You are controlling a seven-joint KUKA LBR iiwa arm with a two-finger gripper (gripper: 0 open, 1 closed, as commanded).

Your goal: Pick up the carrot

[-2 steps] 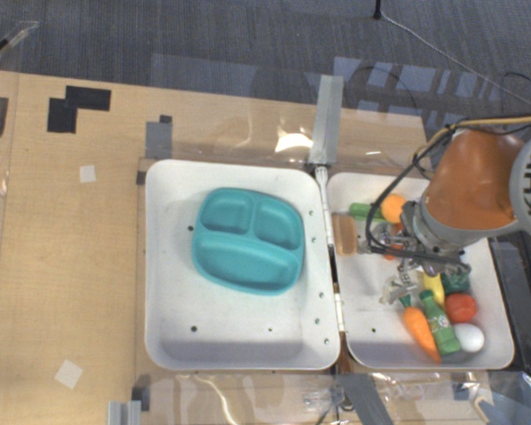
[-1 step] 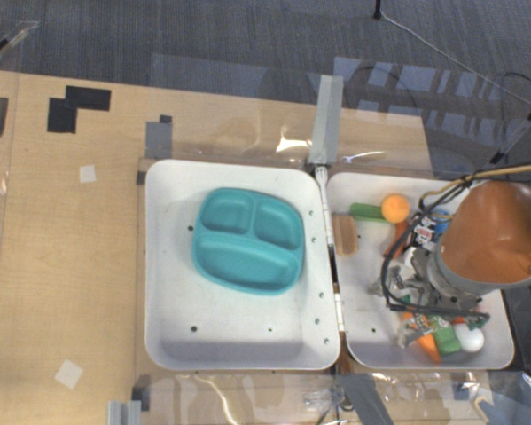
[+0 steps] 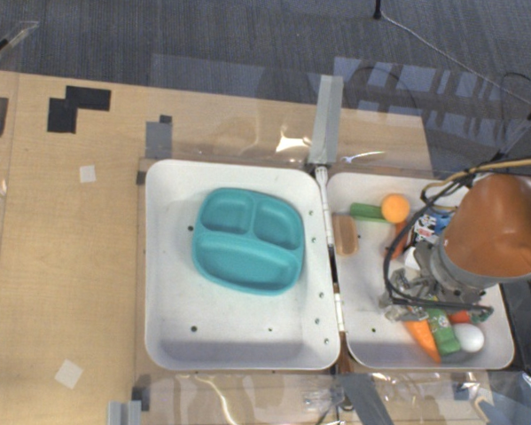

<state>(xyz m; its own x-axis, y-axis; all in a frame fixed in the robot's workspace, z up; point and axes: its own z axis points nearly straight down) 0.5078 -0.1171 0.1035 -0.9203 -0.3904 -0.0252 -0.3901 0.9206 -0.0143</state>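
Observation:
The orange carrot [image 3: 423, 338] lies near the front edge of the right bin [image 3: 363, 341], with its green top towards the right. My gripper [image 3: 425, 304] hangs just above it, under the arm's orange band, which hides most of the gripper from the camera. A white egg-like ball [image 3: 468, 337] rests beside the carrot's green end.
A teal divided plate [image 3: 248, 240] lies in the left bin [image 3: 179, 336]. Towards the back of the right bin are an orange ball [image 3: 394, 209], a green piece [image 3: 366, 211] and a tan block [image 3: 344, 234]. Cables run from the arm across the right bin's back.

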